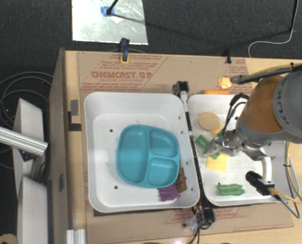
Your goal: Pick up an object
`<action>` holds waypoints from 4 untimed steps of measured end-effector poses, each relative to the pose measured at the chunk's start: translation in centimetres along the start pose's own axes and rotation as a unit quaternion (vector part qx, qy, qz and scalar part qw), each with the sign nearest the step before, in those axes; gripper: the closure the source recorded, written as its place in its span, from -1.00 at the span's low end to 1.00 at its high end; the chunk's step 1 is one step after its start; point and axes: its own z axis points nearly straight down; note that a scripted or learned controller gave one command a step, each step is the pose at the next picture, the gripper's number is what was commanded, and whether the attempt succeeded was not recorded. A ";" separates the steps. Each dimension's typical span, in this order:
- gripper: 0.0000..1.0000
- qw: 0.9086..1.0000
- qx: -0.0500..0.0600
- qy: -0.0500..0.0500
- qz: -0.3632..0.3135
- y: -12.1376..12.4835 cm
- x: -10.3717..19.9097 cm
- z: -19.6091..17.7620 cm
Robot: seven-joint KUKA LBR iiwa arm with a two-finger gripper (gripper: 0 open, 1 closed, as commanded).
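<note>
Red print reading "CHEMCAST GP" runs across the brown board (156,80) that lies beyond the bins, up the view and to the left of the gripper (220,146); the smaller red lines around it are too fine to read.

The gripper hangs low over the right bin (241,173), near the middle of that bin's left half. How wide it stands cannot be told from this angle, and nothing can be seen held in it.

Just below the gripper in the view, touching it or nearly so, lies a yellow block (217,163). Just to the view's left of the gripper, by the wall between the bins, lies a dark green piece (202,142). A little above the gripper rests a tan disc (209,120). Farther below it, near the bin's front rim, lies a bright green toy (230,189). At the far rim, well above the gripper, sits an orange thing (216,91).

Well to the left of the gripper, the left bin (102,136) holds a teal divided plate (146,156). A brown piece (182,181) and a purple piece (167,193) lie at the plate's lower right edge.
</note>
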 end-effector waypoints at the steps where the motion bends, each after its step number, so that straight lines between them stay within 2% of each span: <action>1: -1.00 1.000 -0.007 -0.002 -0.002 7.5 -2.1 -0.2; 2: 1.00 1.000 -0.006 -0.002 -0.002 7.3 -2.0 -1.2; 3: 1.00 1.000 -0.011 -0.001 -0.004 4.8 3.2 -14.9; 4: 1.00 1.000 -0.004 -0.001 -0.002 3.2 4.2 -15.7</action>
